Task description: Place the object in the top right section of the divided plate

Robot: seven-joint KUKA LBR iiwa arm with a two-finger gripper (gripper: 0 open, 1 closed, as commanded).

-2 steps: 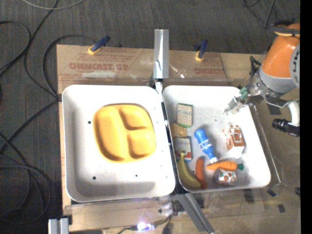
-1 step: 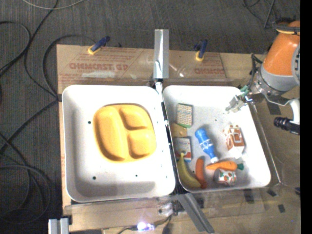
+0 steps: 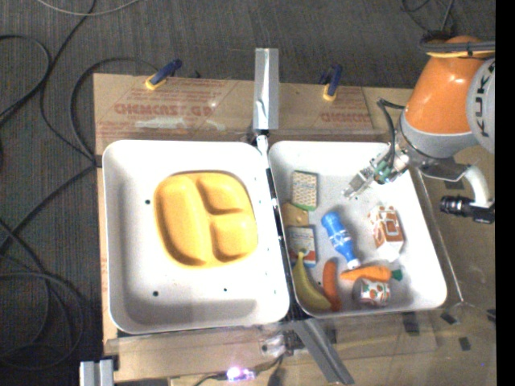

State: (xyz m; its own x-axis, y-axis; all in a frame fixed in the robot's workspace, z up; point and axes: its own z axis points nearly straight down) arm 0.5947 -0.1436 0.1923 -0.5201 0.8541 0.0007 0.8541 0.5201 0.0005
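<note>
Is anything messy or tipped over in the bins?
Nothing looks spilled or broken. The toy food is just jumbled in the right bin: the banana, blue bottle and carrot lie on their sides. The yellow plate sits flat.

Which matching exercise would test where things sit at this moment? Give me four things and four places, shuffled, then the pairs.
Things:
1. divided plate
2. banana
3. blue bottle
4. gripper

Places:
A. along the right bin's lower left edge
B. over the right bin's upper part, above the toys
C. in the middle of the left bin
D. near the centre of the right bin, lying at a slant

Pairs: 1-C, 2-A, 3-D, 4-B
</note>
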